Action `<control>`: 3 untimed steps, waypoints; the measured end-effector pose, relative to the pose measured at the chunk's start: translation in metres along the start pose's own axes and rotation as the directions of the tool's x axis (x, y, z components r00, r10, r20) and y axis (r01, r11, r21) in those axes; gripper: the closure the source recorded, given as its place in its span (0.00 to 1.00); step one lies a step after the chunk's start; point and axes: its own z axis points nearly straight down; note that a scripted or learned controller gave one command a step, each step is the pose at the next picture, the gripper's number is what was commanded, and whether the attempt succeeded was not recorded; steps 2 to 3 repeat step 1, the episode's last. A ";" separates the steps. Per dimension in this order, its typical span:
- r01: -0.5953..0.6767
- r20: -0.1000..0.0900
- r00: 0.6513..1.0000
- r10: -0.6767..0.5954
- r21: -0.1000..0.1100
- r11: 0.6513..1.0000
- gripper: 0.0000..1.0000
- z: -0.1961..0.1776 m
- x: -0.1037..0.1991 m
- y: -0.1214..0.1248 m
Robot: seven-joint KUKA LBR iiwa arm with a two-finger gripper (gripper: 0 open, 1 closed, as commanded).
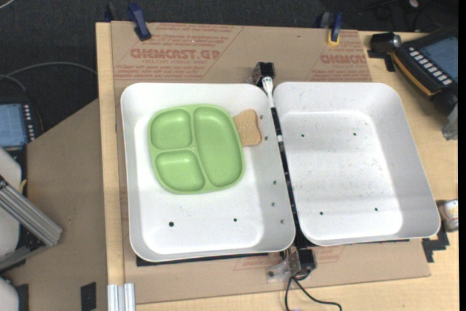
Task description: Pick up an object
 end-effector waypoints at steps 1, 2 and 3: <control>0.005 0.011 1.000 -0.004 -0.030 1.000 1.00 -0.165 0.017 0.012; 0.005 0.011 1.000 -0.004 -0.030 1.000 1.00 -0.165 0.017 0.012; 0.005 0.011 1.000 -0.004 -0.030 1.000 1.00 -0.165 0.017 0.012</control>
